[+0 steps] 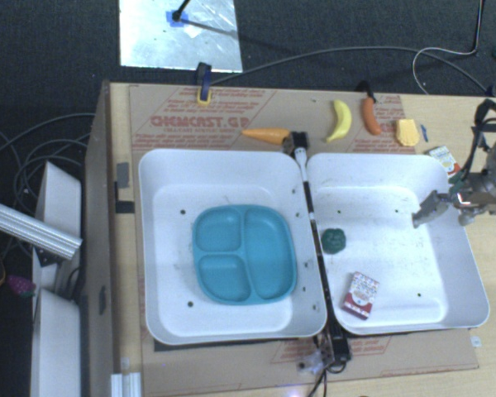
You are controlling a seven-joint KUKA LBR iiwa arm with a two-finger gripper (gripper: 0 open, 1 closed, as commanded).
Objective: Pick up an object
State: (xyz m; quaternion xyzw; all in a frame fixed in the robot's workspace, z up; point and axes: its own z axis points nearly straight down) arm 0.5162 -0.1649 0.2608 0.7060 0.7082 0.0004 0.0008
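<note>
Camera view from above: a small red-and-white printed box [359,294] lies tilted near the front of the right shallow white plastic bin [397,325], and a dark green, lumpy round object [334,240] sits near that bin's left wall, close to the divider. The grey two-finger gripper [434,207] hangs over the right part of this bin, well apart from both items, with nothing between its fingers; how far they are spread I cannot tell. The left white bin [169,172] holds a light blue plastic tray with three compartments [244,251]. On the cardboard behind the bins lie a yellow toy banana [341,120], an orange toy carrot [264,136] and a yellow toy cheese wedge [407,131].
</note>
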